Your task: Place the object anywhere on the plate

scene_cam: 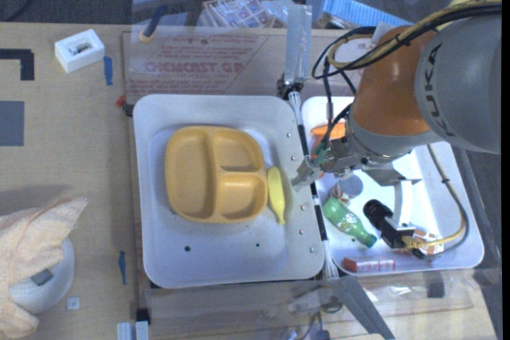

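Note:
A yellow divided plate lies in the left bin. A small yellow banana lies on the bin floor against the plate's right rim, not on the plate. My gripper hangs over the wall between the two bins, just right of the banana's upper end and apart from it. The wrist and the grey and orange arm above it cover much of the right bin. Nothing shows between the fingers.
In the right bin lie a green bottle, a red and white tube at the front edge, and an orange thing partly under the arm. A pale cloth and a white box sit left of the bins.

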{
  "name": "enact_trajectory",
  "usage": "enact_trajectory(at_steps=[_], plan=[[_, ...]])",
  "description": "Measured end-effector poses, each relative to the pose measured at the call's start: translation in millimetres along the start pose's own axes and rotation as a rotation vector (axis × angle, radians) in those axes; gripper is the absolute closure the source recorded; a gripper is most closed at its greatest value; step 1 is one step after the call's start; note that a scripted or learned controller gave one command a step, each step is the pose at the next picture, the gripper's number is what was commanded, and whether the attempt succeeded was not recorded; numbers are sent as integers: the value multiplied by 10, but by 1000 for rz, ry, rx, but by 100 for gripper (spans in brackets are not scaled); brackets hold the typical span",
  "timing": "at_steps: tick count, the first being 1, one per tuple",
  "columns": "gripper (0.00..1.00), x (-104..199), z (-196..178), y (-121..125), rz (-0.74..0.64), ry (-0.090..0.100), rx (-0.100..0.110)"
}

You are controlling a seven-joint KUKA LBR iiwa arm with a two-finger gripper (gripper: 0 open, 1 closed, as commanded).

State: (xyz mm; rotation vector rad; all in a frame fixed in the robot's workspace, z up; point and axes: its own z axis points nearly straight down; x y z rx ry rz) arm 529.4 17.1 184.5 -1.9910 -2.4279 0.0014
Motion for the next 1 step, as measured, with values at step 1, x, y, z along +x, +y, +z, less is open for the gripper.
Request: enact_trajectory(at_steps=[1], plan=[[0, 853, -279, 395, -62, -1, -3]])
